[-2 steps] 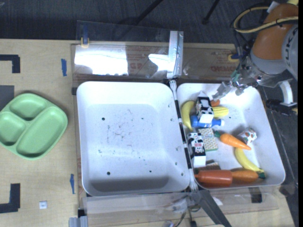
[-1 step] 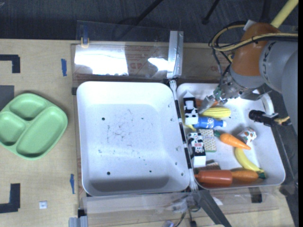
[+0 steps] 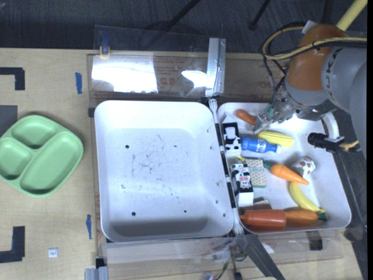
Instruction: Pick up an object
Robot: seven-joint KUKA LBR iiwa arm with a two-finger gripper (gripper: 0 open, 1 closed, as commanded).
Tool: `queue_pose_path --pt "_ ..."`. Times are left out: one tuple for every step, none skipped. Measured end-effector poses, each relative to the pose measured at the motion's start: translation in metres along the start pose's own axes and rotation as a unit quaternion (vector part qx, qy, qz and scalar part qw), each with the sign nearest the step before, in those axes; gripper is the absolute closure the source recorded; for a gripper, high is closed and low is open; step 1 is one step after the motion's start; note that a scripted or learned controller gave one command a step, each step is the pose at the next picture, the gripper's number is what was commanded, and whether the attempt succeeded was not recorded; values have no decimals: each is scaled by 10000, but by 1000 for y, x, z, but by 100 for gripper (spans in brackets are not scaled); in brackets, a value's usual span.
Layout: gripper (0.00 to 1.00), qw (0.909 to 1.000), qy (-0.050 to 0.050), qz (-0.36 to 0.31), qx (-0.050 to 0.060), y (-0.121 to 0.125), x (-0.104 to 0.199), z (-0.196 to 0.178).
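Wooden bench point(image 3: 46, 226) — two white bins point(image 3: 157, 162).

A pale wooden bench top point(image 3: 52, 226) spreads across the scene, marked with black tape corners point(image 3: 13, 77) and small blue tape strips point(image 3: 78, 82). Beyond its far edge lies dark grey carpeted floor point(image 3: 116, 4), crossed by thin black stand legs point(image 3: 192, 7). A clear plastic panel point(image 3: 151, 69) at the back catches bright glare from overhead light. A green divided plate point(image 3: 38, 154) rests on the wood.
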State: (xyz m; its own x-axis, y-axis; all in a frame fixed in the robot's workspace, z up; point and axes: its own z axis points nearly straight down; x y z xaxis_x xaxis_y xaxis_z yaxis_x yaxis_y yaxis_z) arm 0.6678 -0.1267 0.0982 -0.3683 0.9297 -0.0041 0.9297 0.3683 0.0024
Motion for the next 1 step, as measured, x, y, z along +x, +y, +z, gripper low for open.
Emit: queue_pose_path --pt "100 9972 12 -745 -7 -7 77 -101"
